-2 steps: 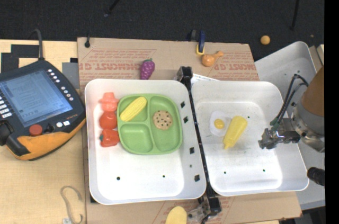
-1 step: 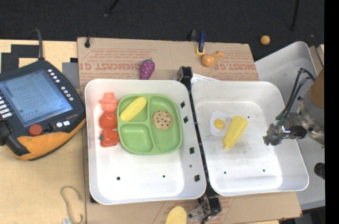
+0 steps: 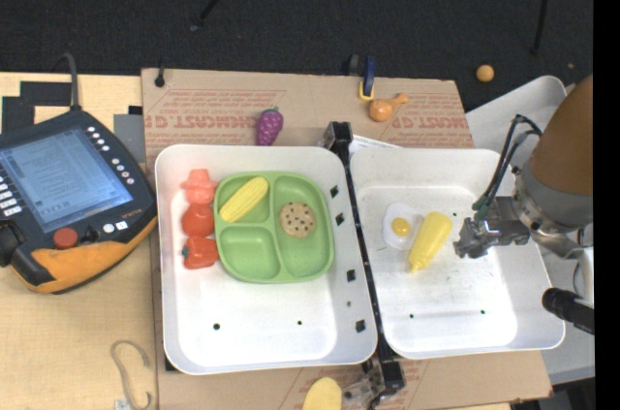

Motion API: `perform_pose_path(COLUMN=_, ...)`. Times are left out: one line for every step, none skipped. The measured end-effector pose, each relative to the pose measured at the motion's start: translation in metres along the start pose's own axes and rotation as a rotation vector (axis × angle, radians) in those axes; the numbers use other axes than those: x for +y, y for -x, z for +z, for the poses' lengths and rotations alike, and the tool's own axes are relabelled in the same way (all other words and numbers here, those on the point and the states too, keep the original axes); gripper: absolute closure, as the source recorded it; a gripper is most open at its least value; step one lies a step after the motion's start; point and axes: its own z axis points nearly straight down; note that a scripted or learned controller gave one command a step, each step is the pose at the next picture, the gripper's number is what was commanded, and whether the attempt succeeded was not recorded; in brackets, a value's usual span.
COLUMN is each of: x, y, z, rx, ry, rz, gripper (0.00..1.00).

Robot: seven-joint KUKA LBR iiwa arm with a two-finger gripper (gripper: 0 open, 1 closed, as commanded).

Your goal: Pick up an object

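- At the right bin's [image 3: 455,332] right edge we see our gripper [image 3: 472,238], low over the floor; we cannot tell how its fingers stand, and nothing shows between them.
- Just left of it lies the yellow bottle [image 3: 429,239], near the bin's middle, close to the gripper but apart.
- Its long axis runs from the near-left up to the far-right, tilted across the bin.
- Touching the bottle's left side sits the egg [image 3: 399,228].
- We judge the coming move a short shift left, with the wrist turned across that axis.
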Motion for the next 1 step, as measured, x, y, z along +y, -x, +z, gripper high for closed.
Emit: perform_pose_path(x=0.0031, y=-0.0507, z=0.0017, rx=0.001, ry=-0.002, rz=-0.001, gripper=1.00)
